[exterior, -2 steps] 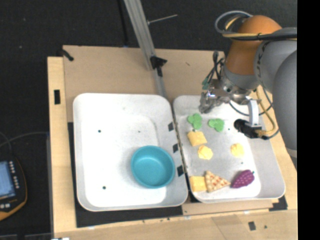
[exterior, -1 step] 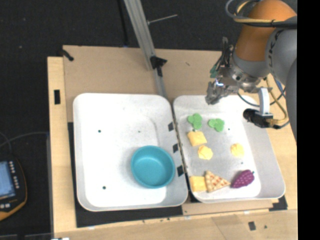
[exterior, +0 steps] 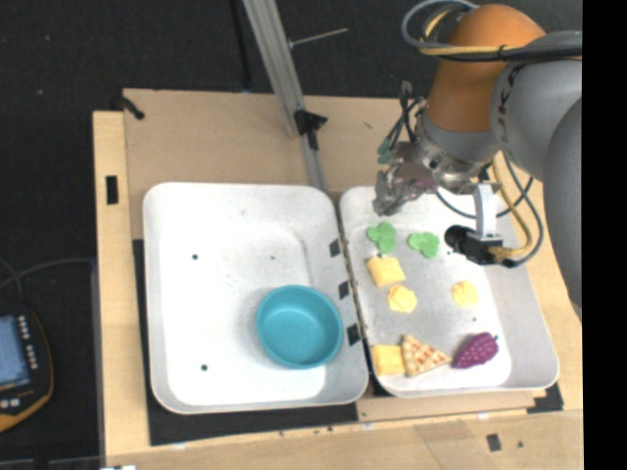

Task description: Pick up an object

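My gripper (exterior: 390, 199) hangs over the far left corner of the right bin (exterior: 534, 346), just above and behind a green toy piece (exterior: 381, 235). A second green piece (exterior: 424, 244) lies to its right. Nearer the front lie a yellow block (exterior: 385, 270), a yellow lump (exterior: 402, 300), a small yellow piece (exterior: 464, 293), a yellow wedge (exterior: 388, 359), a pizza slice (exterior: 423, 355) and a purple grape bunch (exterior: 475, 350). Nothing shows between the fingers.
The left bin (exterior: 196, 223) holds a teal bowl (exterior: 299, 325) at its front right. A slanted metal pole (exterior: 279, 67) rises behind the bins. Cables and a black fitting (exterior: 470, 241) hang off the wrist over the right bin's back.
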Controlling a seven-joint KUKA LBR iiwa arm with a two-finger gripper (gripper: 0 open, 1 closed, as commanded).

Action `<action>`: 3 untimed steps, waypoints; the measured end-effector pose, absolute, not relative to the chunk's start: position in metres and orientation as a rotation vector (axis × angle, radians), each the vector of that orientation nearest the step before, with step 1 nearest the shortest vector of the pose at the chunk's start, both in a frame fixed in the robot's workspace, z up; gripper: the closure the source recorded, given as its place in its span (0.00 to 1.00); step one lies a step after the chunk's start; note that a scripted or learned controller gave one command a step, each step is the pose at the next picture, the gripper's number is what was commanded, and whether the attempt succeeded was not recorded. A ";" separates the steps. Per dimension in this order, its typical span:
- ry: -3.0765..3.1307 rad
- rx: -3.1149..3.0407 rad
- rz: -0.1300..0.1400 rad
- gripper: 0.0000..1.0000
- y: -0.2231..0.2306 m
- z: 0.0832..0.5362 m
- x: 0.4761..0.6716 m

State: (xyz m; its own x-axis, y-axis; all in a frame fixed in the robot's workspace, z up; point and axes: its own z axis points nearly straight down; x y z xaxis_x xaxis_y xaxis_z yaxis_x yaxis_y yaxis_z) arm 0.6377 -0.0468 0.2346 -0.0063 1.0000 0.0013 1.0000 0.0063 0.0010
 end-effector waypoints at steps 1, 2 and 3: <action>-2.229 -2.212 -0.003 1.00 0.001 0.245 0.616; -2.229 -2.212 -0.003 1.00 0.045 0.254 0.584; -2.227 -2.213 0.000 1.00 0.089 0.234 0.551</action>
